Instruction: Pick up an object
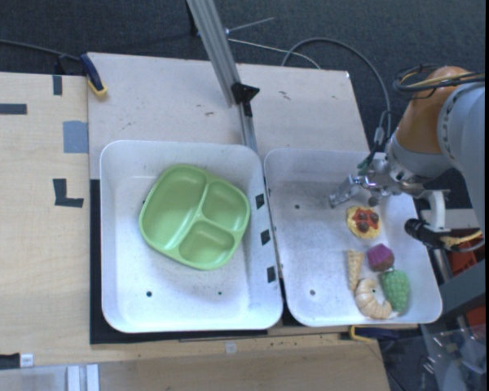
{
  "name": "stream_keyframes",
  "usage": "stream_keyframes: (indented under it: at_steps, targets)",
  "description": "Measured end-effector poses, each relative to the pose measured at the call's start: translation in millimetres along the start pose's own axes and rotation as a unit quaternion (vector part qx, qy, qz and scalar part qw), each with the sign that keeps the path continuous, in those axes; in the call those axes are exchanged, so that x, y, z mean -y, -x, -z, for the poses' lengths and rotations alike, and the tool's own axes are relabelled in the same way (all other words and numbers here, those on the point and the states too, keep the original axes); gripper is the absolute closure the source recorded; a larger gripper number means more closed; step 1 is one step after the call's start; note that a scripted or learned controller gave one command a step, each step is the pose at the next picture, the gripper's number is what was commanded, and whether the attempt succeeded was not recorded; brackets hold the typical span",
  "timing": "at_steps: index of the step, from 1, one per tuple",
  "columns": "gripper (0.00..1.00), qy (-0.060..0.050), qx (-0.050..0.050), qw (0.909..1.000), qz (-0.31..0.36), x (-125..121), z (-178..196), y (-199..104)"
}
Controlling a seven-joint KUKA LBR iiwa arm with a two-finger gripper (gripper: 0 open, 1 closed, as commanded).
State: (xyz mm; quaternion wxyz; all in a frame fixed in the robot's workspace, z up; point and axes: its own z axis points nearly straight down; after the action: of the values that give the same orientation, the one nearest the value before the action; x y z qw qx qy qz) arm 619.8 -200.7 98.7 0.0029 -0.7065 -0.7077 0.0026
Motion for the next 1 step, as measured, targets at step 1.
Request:
stream_keyframes:
  at_steps: [1]
  targets:
    - [1.00, 0.003, 0.001, 1.0000, 0.001, -2.0, 13.9, -0.5]
